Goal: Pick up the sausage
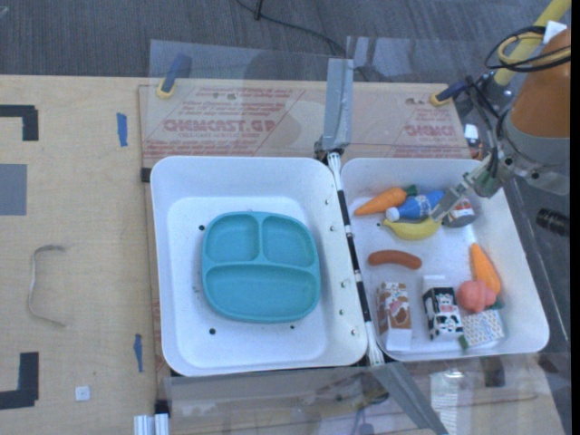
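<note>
Robotics lab test bench

A plywood tabletop [82, 243] marked with black tape squares [25, 123] and blue tape strips [121, 129] carries two shallow white bins [172, 198] clamped side by side, one holding toy food; a grey-and-orange industrial arm [539, 107] trailing cables reaches over the right edge, with grey carpet [109, 7] beyond the far edge.
</note>
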Controlling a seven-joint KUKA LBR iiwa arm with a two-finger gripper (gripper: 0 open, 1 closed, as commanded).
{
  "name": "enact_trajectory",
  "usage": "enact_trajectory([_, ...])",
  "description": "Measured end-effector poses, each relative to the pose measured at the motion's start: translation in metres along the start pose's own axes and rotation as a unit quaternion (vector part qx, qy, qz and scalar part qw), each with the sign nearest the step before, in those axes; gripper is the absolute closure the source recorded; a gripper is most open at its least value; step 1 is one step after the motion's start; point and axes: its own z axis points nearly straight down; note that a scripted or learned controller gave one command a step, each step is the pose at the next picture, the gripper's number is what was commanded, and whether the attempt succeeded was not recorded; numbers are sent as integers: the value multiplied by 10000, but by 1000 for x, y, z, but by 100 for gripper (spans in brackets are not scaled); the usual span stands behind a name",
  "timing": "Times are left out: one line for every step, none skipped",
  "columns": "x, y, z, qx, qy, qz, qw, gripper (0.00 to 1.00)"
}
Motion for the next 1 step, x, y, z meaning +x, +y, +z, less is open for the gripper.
enact_trajectory([80,-2,83,17,25,-193,9998,0])
